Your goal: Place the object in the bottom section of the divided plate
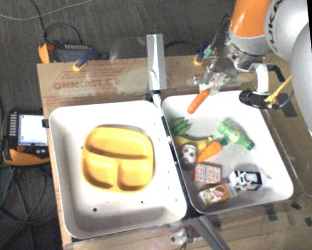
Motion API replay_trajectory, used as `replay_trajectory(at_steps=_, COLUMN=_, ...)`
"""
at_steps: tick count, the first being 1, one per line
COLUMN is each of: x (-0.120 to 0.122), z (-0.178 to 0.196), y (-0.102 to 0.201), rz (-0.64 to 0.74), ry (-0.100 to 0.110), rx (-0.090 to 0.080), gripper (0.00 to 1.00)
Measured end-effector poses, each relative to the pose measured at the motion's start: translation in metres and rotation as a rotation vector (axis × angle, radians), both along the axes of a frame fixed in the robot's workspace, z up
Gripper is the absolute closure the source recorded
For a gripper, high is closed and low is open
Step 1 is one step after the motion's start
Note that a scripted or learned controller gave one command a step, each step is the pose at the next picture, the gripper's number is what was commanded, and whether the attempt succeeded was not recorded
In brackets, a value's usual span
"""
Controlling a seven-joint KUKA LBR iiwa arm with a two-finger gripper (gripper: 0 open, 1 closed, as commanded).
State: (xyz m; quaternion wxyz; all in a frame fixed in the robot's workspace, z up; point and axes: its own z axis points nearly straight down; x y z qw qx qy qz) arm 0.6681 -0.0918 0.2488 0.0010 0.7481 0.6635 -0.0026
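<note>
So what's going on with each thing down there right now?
claw: shut on one end of a carrot, above the right bin's back edge.
carrot: lifted, hanging tilted.
divided plate: lying in the left bin, nothing in its sections.
green bottle: on its side.
second carrot: lying in the right bin.

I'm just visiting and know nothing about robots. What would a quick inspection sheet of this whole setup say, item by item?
Surface: two white bins, left bin and right bin, side by side on a bench.
Job's things: yellow divided plate in left bin; toy carrot held in the hand.
Clutter: second carrot, green bottle, banana, small cartons in right bin.
Hand: hand above right bin's far edge, closed on carrot.
Cables: black cables on floor, left.
Surroundings: handheld control pad, carpet.
</note>
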Motion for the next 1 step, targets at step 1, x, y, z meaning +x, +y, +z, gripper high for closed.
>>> replay_trajectory(at_steps=1, x=-0.0716, z=-0.0661, y=0.0124, rz=0.249, ry=0.001, rx=0.006, gripper=1.0)
